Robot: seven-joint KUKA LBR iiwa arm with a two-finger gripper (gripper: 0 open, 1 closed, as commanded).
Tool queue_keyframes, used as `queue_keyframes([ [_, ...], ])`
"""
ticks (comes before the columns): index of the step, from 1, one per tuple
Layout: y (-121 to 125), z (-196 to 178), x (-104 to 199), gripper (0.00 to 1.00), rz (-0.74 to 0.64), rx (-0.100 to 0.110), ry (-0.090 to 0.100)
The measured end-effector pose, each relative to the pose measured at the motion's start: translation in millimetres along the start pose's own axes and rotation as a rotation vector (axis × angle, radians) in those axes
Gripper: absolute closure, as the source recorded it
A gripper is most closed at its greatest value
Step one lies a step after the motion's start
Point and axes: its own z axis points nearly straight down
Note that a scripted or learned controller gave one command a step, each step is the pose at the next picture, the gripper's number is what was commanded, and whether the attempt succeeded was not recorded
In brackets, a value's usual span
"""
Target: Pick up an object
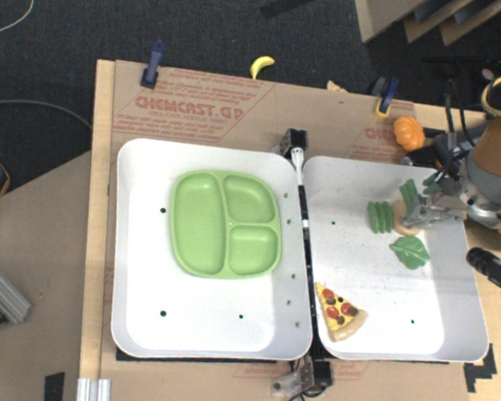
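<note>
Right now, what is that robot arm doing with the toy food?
The robot arm has reached into the right bin, with its gripper down among green toy pieces: a ridged one and a leafy one. Nothing looks lifted yet. A toy pizza slice lies near the front, and a green divided plate sits in the left bin.

Fixed overhead camera (slanted) overlooks both bins (131,316).

Two white bins (138,255), one green divided plate (226,225), one pizza slice (342,313), two blue clamps (152,64).
</note>
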Motion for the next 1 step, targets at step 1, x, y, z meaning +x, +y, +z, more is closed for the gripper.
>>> queue_keyframes([
  [1,-33.4,-124.9,57.9,1.0,-0.011,-0.003,0.007],
])
